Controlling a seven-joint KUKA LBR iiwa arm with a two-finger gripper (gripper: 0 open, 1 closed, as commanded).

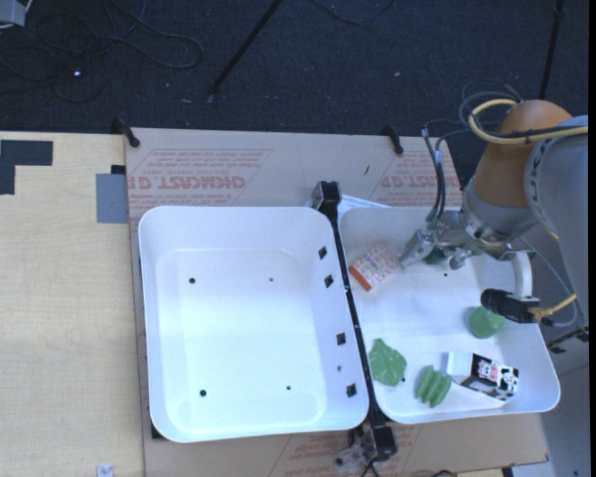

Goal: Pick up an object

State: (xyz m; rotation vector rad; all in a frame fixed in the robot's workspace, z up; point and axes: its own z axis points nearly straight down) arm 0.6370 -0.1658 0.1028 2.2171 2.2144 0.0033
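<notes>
From the camera view I see 2 white bins side by side on the bench: the left bin (238, 316) and the right bin (447, 306), which carries every candidate. The gripper (429, 248) sits low over the upper part of the right bin, just beside the orange-and-white packet (372, 267), which lies flat near the divider. I cannot tell the state of the tool at this resolution, and nothing is visibly lodged in it. I count 4 further items in the right bin: a green leaf-shaped piece (386, 362), a ribbed green piece (433, 386) near it, a small green lump (485, 321) by the right wall, and a black-and-white box (490, 376) in the lower right corner. I judge the packet to be the nearest target. It looks light, thin and somewhat flexible, with a smooth printed skin that may slip; I would take it across its narrow width, close to the middle. The green pieces look soft and compliant, easier to pinch. The box looks rigid and suits a grip across 2 opposite faces.
</notes>
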